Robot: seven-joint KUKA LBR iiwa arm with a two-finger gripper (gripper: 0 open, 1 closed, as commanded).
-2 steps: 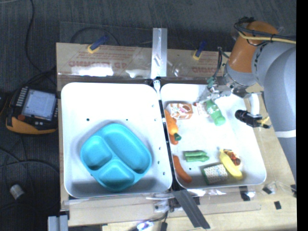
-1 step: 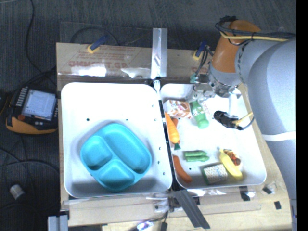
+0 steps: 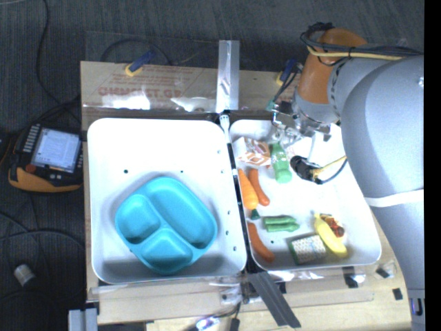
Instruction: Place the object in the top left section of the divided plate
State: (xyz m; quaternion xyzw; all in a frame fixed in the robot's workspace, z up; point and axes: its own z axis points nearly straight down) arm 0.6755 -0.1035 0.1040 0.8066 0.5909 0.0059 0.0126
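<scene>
The robot's hand (image 3: 288, 131) hangs over the right bin's (image 3: 358, 205) far end, its grip impossible to make out. A green bottle (image 3: 281, 163) lies just beneath, at 6 o'clock. The blue divided plate (image 3: 165, 223) sits well apart in the left bin (image 3: 110, 150).
</scene>
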